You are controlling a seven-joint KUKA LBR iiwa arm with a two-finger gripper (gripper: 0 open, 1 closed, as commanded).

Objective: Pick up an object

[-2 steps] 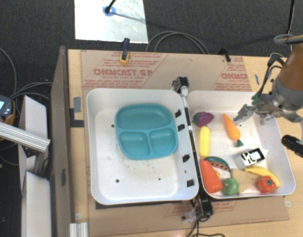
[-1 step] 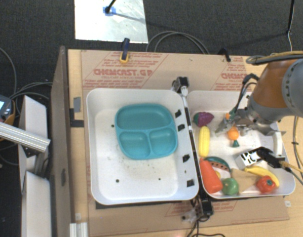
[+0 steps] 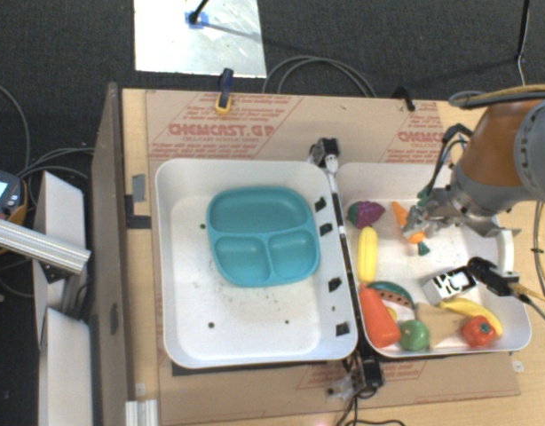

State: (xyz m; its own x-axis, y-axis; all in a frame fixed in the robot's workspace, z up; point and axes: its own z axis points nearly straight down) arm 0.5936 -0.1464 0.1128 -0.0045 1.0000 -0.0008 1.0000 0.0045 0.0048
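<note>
My gripper is low over the back middle of the right bin. A small orange piece with a green tip lies right under it, touching or nearly touching. An orange carrot lies just to the gripper's left, and a purple toy sits further left. A yellow corn cob lies along the bin's left wall. Near the front are a red pepper, a green fruit, a watermelon slice, a banana, a red tomato and a black-and-white object.
The left bin holds a teal divided plate. A divider with black clips runs between the bins. The grey arm with its orange band comes in from the right above the right bin. Cables lie behind the bench.
</note>
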